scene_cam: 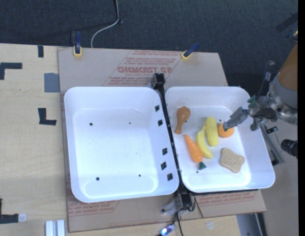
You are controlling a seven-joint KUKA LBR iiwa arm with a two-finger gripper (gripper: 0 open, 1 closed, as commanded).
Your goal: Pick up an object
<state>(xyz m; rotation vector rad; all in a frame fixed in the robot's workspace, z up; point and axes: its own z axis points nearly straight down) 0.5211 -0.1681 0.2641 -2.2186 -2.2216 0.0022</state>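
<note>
Nearest the camera, at 6 o'clock, a clamp (178, 204) sits at the bottom of the seam between the two bins, on brown cardboard (137, 65) with faint red print along its front edge, too small to read. Right bin (258, 178), toward 4 o'clock, holds the toy food. Tan bread slice (231, 160) lies closest to the front, flat, by the right wall. Orange carrot (194, 150) with a dark green tip (201, 165) lies slanted at the bin's middle. Yellow banana (203, 145) lies just beside the carrot on its right, looks touching. Yellow corn cob (211, 131) is above the banana, ridged, tilted. Small orange round fruit (225, 130) sits just right of the corn, touching or nearly so. Brown drumstick (181, 118) is at the bin's upper left, near the divider, apart from the rest. Gripper (236, 118) comes in from 3 o'clock, dark grey finger tip down over the orange fruit; cannot tell how wide the claw is set or whether it has hold of anything. Left bin (74, 102) at 9 o'clock, white with four dark dots on its floor. Farther back, 12 o'clock, red print on the cardboard reads "CHEMCAST GP". Two blue-and-yellow clamps (76, 44) (190, 51) grip the far edge. White cable (107, 24) runs over dark carpet beyond.
</note>
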